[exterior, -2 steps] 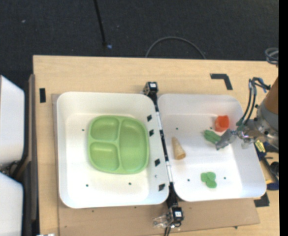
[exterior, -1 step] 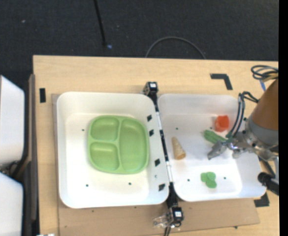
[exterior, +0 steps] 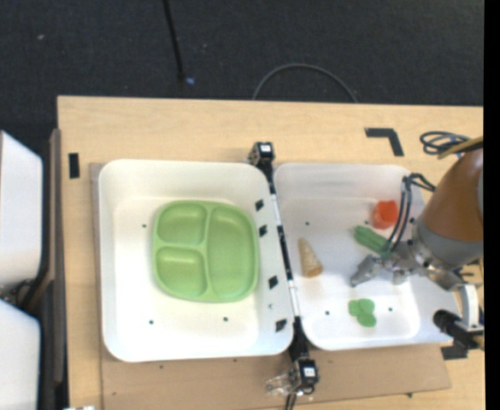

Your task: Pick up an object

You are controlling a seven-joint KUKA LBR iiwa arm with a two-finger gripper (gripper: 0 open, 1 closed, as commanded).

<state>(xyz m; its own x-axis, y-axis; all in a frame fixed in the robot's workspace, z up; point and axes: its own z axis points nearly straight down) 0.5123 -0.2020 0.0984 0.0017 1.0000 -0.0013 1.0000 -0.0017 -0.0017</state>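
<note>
Camera view, looking down at a slant on the bench (exterior: 147, 126). Left bin (exterior: 121, 331) just holding a green divided plate (exterior: 205, 250), nowhere near the action.

Right bin (exterior: 335, 182) with all the pickable stuff: orange block (exterior: 386, 213) toward the far side, dark green stick (exterior: 371, 239) right in front of it, tan cone (exterior: 309, 257) over by the divider, small green blob (exterior: 362, 312) toward the near wall.

Arm (exterior: 455, 216) reaching in from the right, with the claw (exterior: 365, 272) down low in the middle of that bin, pointing left. Honestly can't tell whether the claw is apart or together, too blurry and grey on white. Nothing visibly held in it either.

Key bit for the next move, at a guess: stick lying just beside the claw on the far side, maybe touching, hard to call. Long axis slanting from upper left to lower right, so roughly crosswise to the way the claw points. Blob on the opposite side, near but clearly apart. Cone further left, lying lengthwise along the divider with the thin end away from the camera.

Closest target probably the stick, then the blob. Would need a small shift toward the far side and probably a wrist turn to straddle that slanted axis.
</note>
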